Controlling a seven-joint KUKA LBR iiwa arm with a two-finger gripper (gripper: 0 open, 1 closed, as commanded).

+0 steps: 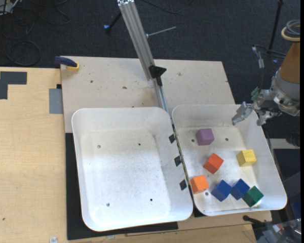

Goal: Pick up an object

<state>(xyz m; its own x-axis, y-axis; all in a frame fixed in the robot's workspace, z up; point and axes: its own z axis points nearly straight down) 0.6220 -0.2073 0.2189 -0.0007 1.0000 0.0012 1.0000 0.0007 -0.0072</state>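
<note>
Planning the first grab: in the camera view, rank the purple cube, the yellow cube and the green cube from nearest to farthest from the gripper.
1. Purple cube, upper middle of the right bin, nearest the gripper.
2. Yellow cube, toward the right wall.
3. Green cube, bottom right corner.

The arm [292, 65] comes in from the right edge of the camera view, its orange band upper-right of the gripper [251, 113] and the grey wrist [286, 92] just right of it. The gripper hangs at the arm's lower-left end, pointing left & slightly down, w/ two metal fingers [240, 115] spread apart and nothing between them. One finger reaches out to the left, the other sits a bit right of it, angled down, both approx. level w/ the wrist's lower edge.
</note>
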